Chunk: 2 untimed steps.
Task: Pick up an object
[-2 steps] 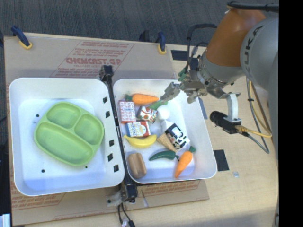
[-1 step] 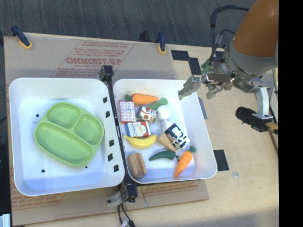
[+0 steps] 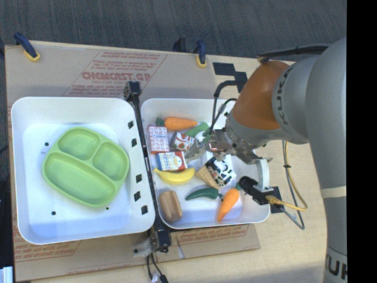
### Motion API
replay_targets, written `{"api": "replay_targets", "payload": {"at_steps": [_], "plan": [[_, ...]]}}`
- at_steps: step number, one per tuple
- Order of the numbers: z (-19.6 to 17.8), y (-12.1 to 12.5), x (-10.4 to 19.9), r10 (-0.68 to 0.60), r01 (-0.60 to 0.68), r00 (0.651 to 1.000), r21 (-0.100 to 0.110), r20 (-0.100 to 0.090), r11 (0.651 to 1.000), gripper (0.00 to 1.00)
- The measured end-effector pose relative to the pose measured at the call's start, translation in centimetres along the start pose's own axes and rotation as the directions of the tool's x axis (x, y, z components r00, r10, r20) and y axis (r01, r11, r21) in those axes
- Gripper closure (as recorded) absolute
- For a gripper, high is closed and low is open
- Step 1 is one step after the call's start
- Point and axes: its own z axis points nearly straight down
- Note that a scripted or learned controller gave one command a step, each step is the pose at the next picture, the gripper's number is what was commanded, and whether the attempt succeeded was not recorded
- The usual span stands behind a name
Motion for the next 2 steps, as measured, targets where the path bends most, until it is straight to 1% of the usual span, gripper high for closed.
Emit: {"api": "replay_targets", "payload": {"at_steps": [1,2], "plan": [[4.6,-4.0,2.1,-0.001,0.001,1.0,-0.023,0.002,1.0,0.0],[3.6,-3.9,2.2,-0.009,0.009,1.0,-0.022,0.001,1.0,1.0]]}}
